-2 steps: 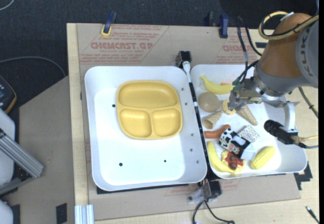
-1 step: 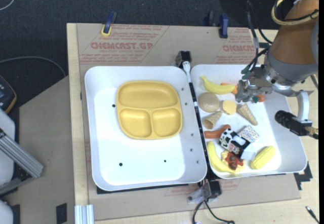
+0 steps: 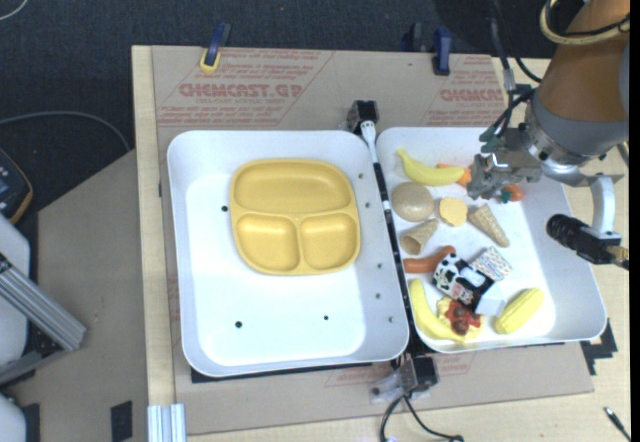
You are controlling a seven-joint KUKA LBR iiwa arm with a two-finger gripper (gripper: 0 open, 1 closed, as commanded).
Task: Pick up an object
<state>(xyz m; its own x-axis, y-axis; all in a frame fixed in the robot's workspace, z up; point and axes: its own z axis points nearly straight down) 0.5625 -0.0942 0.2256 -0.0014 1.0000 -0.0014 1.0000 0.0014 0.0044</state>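
Tabletop [image 3: 150, 230]: brown board with red printed lettering, clamped at the far edge by a yellow clip [image 3: 211, 58] and a blue clip [image 3: 441, 50].

Left bin [image 3: 200, 310]: shallow, white, rounded corners. Contents: one yellow divided tray [image 3: 295, 214] with three compartments, one long at the far side and two smaller at the near side, lying toward the far half of the bin.

Right bin [image 3: 570, 280]: shallow, white, touching the left bin along a black seam. Contents, far to near:
- yellow banana [image 3: 428, 170], near the far-left corner;
- tan round piece [image 3: 411, 201], just below the banana;
- pale yellow round piece [image 3: 454, 212], beside the tan one;
- two tan cones, one [image 3: 489, 223] right of the pale piece, one [image 3: 418, 235] toward the left wall;
- orange-red piece [image 3: 428, 258], partly under its neighbours;
- black-and-white toy [image 3: 458, 279] and a small patterned packet [image 3: 491, 263], touching;
- second yellow banana [image 3: 432, 320] along the near-left wall;
- small red item [image 3: 462, 314], detail too small to tell;
- yellow corn cob [image 3: 520, 310], near the near-right corner.

Arm [image 3: 585, 100]: grey, orange band above the wrist, entering from the right. Jaws [image 3: 487, 177]: low over the far part of the right bin, just right of the first banana and above the right-hand cone; a small orange scrap [image 3: 513, 193] lies beside them. Whether the jaws are released or clenched cannot be told; nothing is seen between them.
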